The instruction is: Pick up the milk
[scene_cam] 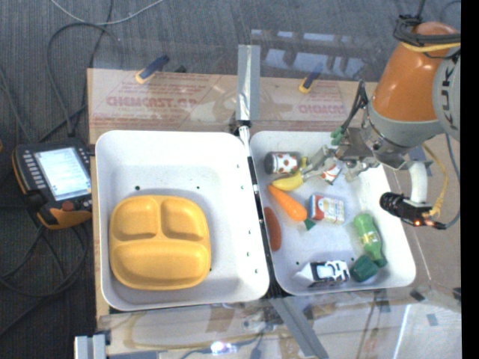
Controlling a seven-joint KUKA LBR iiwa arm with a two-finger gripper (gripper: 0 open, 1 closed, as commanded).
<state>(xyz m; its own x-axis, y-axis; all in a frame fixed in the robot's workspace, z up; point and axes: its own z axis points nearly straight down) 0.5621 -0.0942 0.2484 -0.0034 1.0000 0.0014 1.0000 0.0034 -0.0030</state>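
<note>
You see dark grey carpet floor (150,43) crossed by thin pale cables (82,22). A brown cardboard-covered bench top (172,99) sits on it. A black handheld pendant with lit screen (54,174) lies left.

Milk carton (328,272), black-and-white, lying at right bin's front

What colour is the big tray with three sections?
The three-section plastic tray is yellow, seen best in the camera view, lying in the left white bin.
</note>
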